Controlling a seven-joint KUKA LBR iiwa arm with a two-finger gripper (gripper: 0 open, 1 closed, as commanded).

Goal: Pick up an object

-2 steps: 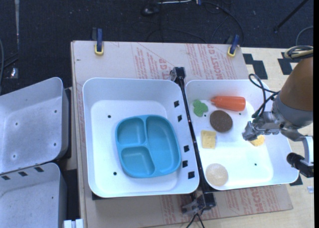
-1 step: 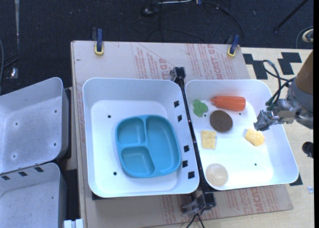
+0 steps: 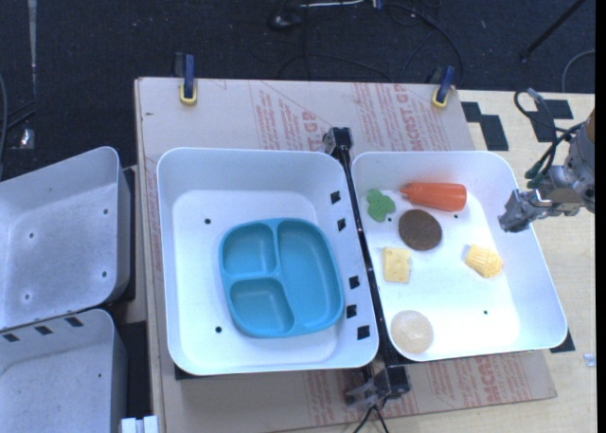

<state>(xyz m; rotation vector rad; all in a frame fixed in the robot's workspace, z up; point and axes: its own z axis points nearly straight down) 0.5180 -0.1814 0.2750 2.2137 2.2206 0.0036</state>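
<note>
Two white bins are set side by side on the surface point(image 3: 284, 128). Play food, like the carrot point(image 3: 436, 195), is seen in the right bin point(image 3: 540, 303). By its right rim, the end effector point(image 3: 516, 213) is hung; whether it is spread cannot be told.

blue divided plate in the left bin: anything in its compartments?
Empty. The blue three-compartment plastic plate shows bare blue in all three sections; the food items lie in the right white bin.

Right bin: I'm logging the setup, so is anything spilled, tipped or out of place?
Nothing stands out. The carrot, green piece, brown disc, two yellow pieces and pale round lie separate inside the right bin.
</note>
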